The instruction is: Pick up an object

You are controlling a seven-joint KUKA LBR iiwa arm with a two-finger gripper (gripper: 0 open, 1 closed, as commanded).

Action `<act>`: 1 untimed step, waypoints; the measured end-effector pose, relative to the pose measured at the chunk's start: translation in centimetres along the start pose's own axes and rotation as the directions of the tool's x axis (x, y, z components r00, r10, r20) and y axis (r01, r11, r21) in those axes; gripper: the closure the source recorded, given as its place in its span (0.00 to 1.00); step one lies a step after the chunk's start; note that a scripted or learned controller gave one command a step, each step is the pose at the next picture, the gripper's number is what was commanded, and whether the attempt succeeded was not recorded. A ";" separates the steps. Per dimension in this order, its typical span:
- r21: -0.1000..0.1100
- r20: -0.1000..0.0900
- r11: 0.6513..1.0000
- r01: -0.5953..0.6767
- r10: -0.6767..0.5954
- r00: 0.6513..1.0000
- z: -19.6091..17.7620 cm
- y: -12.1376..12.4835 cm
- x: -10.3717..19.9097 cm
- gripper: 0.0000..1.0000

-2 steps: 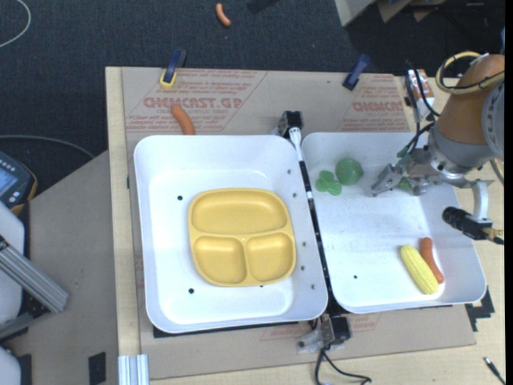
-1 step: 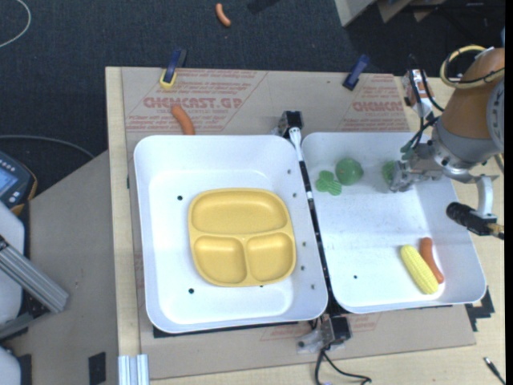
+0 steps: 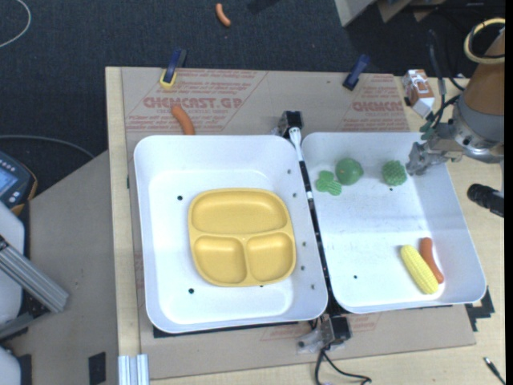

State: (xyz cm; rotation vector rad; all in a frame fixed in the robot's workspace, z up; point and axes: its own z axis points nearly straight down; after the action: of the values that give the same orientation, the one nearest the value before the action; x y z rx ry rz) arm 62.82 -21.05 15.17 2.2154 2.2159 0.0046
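The end effector (image 3: 418, 160), whose grip state I cannot tell, hovers at the right bin's (image 3: 377, 283) two o'clock edge, likely lining up on the green broccoli piece (image 3: 393, 172) just beside it.

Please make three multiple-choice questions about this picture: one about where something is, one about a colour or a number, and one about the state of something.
1. Where does the yellow divided plate lie?
A. in the left bin
B. in the right bin
C. on the floor

2. How many green items lie in the right bin?
A. one
B. three
C. five

3. How does the corn cob lie next to the small sausage?
A. on top of it
B. beside it
C. in another bin

Answers: 1 A, the plate rests inside the left bin. 2 B, three green pieces sit near the far wall. 3 B, they lie side by side in the near right corner.
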 end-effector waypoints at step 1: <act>-0.002 0.000 1.000 0.002 -0.002 1.000 -6.1 0.8 0.6 1.00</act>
State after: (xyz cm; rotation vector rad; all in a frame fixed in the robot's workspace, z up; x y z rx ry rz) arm 63.58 -20.39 21.23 2.2128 2.2173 0.0066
